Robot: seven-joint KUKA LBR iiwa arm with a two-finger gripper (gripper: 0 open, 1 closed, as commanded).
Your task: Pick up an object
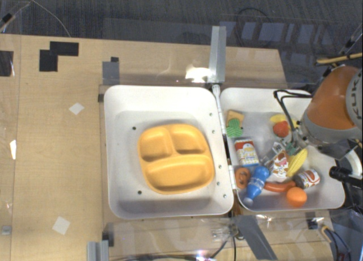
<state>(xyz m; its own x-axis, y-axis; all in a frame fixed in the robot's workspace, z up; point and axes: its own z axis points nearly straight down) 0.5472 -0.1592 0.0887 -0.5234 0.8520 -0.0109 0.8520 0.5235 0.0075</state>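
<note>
The right bin (334, 197) holds several toy foods in a crowded heap. Among them are a red carton (246, 152), a blue bottle (258, 181), a red sausage (278, 186), an orange (296, 196), a small can (309, 179), a yellow banana (298, 162) and a red apple (281, 129). My gripper (282, 156) is low in this bin, among the items between the carton and the banana. It sits over a small white and red piece (279, 169). The arm's orange band (334, 104) is above it at the right.
The left bin (125, 140) holds an orange divided plate (174, 158). A green and yellow toy (234, 122) lies at the right bin's upper left, and a tomato (243, 176) sits by the divider. A black cable (286, 106) loops over the right bin's back.
</note>
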